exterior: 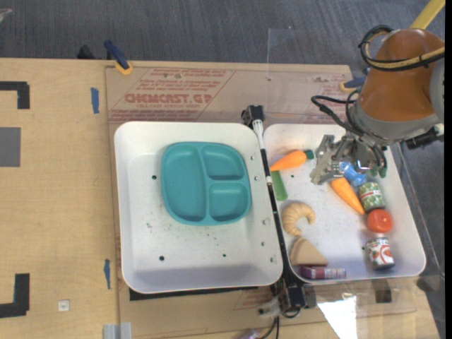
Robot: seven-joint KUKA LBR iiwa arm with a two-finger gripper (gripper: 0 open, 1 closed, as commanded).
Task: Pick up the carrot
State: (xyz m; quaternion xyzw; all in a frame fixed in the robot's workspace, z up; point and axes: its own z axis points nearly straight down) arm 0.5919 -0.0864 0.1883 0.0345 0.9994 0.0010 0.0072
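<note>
orange and green-topped, 1 carrot point(291, 160) lies in the right bin point(413, 239) near its upper left corner, long axis running left to right with the leafy end toward the pincer point(332, 167), which hangs just to its right and slightly lower. a 2nd orange carrot-like piece point(347, 193) lies slanted right under the pincer, tip down-right. whether the pincer is released or clenched cannot be told; nothing is seen in it.
</note>
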